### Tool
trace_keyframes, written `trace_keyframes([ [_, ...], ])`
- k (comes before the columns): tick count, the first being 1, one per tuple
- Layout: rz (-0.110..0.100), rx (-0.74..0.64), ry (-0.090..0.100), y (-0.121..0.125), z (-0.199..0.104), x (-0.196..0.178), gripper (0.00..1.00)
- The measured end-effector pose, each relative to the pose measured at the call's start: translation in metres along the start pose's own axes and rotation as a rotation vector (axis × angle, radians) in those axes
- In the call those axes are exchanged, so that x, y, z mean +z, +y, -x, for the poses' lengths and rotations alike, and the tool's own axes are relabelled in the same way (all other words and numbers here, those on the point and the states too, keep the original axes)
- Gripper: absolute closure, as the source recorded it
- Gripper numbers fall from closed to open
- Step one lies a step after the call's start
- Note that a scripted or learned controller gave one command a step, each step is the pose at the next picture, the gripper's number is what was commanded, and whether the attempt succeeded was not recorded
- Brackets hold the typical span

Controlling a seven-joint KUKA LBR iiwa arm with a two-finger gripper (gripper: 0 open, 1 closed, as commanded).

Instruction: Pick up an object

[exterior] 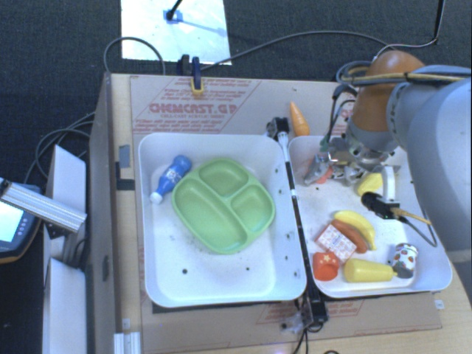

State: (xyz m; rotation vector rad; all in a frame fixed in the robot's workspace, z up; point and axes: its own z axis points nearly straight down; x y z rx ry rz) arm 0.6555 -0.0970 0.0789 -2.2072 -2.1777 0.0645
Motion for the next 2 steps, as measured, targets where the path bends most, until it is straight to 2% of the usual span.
trace_keyframes([
  [1,-0.002,0.000,-0.001,0.0004,-0.0002,0.0000,0.00],
  [2,0.003,-0.002,0.007,-0.0010,0.0025,0.0001,0.00],
])
